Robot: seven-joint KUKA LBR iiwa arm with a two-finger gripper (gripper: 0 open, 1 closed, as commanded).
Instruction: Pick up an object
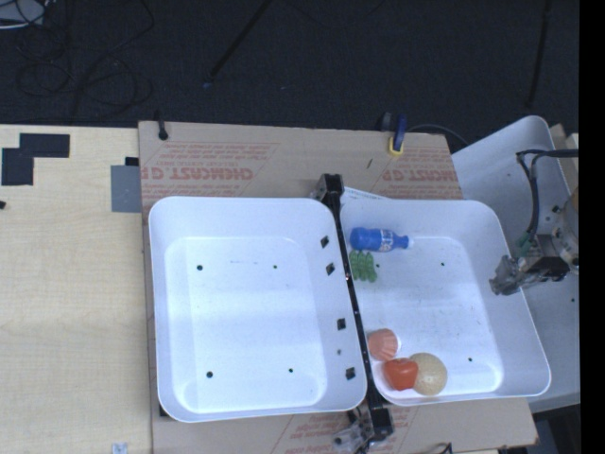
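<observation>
From above, the gripper (506, 282) hangs at the right bin's (492, 225) right rim, over its edge; whether it is released or clenched I cannot tell, and nothing shows held in it. The objects all lie well apart from it, on the bin's left side. A blue bottle (378, 240) lies on its side near the far-left corner, with a green toy (363, 268) just below it. In the near-left corner sit a pink ball (382, 343), a red piece (401, 374) and a cream ball (429, 374), crowded together. The left bin (165, 253) lies alongside.
</observation>
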